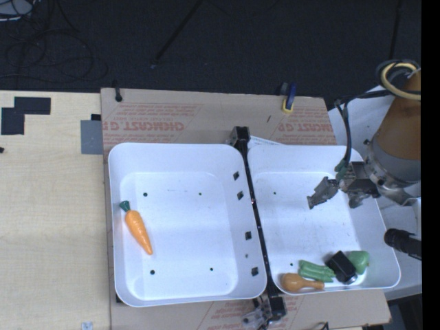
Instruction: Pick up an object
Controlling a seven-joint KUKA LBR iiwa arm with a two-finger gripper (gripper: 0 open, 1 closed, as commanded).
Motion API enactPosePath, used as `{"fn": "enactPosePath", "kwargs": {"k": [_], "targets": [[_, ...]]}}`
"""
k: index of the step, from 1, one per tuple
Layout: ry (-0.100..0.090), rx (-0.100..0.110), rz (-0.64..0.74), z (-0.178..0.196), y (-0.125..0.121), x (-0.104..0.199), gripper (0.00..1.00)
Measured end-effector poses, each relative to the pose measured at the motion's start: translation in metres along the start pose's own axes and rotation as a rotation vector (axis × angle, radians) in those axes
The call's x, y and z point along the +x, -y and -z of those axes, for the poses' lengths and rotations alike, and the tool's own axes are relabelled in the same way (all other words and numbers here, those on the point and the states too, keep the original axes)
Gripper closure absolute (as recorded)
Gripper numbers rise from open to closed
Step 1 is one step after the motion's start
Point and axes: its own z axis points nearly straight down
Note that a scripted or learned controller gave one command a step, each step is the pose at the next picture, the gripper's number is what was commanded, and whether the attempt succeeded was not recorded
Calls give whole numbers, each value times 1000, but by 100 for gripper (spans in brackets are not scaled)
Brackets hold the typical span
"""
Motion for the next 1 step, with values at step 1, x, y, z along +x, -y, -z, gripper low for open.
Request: {"fn": "enactPosePath", "kwargs": {"k": [1], "targets": [[-1,-14,10,121,-33,74,0]]}}
